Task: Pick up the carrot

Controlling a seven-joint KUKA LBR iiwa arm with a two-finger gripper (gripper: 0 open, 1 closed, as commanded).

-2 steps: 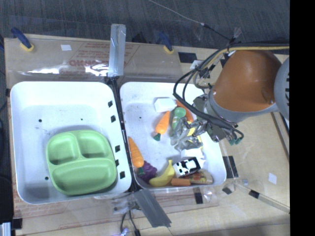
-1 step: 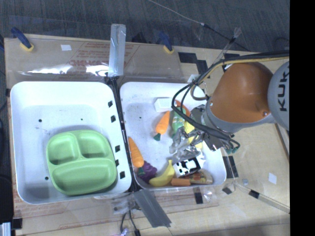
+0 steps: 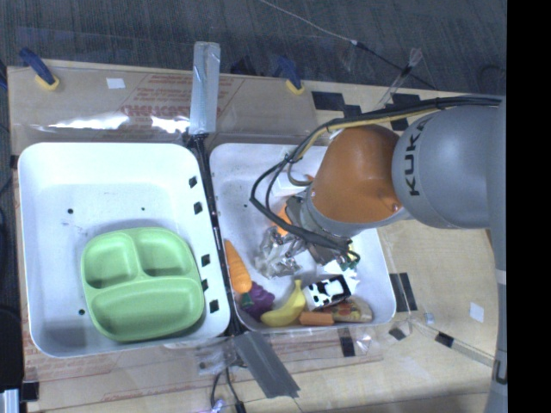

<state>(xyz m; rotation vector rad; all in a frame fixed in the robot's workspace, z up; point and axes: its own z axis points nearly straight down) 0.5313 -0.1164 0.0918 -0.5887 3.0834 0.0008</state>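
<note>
An orange carrot (image 3: 238, 267) lies along the left wall of the right bin (image 3: 231, 170), pointing toward the bin's front. My gripper (image 3: 280, 254) hangs just to the right of it, over the bin's middle, under the orange wrist band. Its metal fingers look apart, with nothing between them. The carrot is not touched by the gripper.
Purple grapes (image 3: 256, 298), a yellow banana (image 3: 286, 308), a black-and-white object (image 3: 329, 292) and a second orange piece (image 3: 317, 318) crowd the right bin's front. A green divided plate (image 3: 142, 283) sits in the left bin (image 3: 52, 179). The arm covers the right bin's right half.
</note>
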